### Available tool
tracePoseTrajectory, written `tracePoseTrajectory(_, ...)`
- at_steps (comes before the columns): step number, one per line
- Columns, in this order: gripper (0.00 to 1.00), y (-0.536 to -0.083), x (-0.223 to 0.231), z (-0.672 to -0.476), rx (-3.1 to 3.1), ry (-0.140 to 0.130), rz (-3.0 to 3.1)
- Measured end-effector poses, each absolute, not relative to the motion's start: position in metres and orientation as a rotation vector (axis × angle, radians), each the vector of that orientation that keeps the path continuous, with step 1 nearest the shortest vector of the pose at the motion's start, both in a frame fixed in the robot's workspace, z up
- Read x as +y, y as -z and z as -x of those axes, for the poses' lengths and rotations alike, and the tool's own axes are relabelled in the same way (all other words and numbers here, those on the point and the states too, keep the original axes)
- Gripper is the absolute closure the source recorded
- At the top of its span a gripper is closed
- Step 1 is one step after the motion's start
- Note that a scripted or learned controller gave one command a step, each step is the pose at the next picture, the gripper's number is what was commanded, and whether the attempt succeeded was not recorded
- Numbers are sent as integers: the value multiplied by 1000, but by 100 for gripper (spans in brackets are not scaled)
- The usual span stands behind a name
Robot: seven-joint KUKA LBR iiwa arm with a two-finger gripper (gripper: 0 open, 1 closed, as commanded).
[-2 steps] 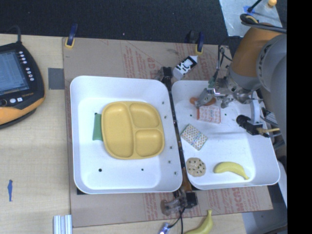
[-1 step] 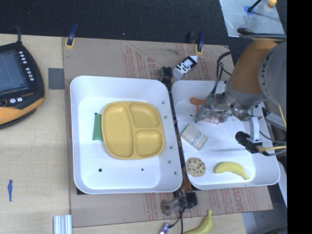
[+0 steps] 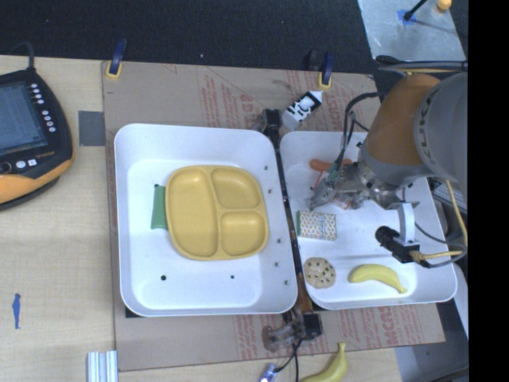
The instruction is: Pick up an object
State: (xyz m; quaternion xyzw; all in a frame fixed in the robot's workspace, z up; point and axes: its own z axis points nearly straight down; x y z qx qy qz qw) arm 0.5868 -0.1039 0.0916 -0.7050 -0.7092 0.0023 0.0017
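My gripper [image 3: 328, 191] hangs low over the upper left part of the right bin [image 3: 433, 294], under the grey and orange arm [image 3: 413, 130]. Just below it lies a small patterned square pad [image 3: 316, 225]. An orange stick-like piece [image 3: 321, 165] pokes out just above the gripper. Along the bin's front lie a round holed biscuit [image 3: 319, 272] and a yellow banana [image 3: 378, 276]. The arm hides the bin's upper right part. Nothing can be seen held in the gripper.
The left bin [image 3: 131, 213] holds a yellow divided plate [image 3: 216, 211] with a green piece [image 3: 159, 207] sticking out from under its left side. A black-and-white object [image 3: 302, 107] lies behind the bins, a second banana [image 3: 330, 366] in front, and a teach pendant [image 3: 28, 134] at far left.
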Motion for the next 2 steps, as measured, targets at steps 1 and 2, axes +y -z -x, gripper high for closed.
tracePoseTrajectory(1, 0, -92, -206, -631, -2222, -4, 2218)
tracePoseTrajectory(2, 0, -96, -163, -657, -2225, -1, 2216)
